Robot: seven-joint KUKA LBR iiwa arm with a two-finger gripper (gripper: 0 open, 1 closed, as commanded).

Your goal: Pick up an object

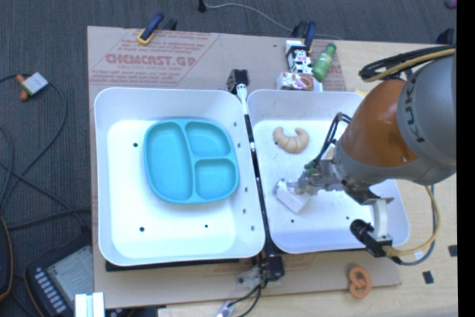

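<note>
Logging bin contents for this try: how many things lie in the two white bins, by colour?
Blue: 1, the divided plate in the left bin
Tan: 1, the croissant in the right bin
White: 1, the small block by the gripper
Total: 3

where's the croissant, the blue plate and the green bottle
croissant (291, 139), camera view, middle of its curved body
blue plate (167, 159), camera view, floor of its large left compartment
green bottle (323, 63), camera view, middle of its body

"CHEMCAST.GP" on cardboard sheet (159, 59)
</note>
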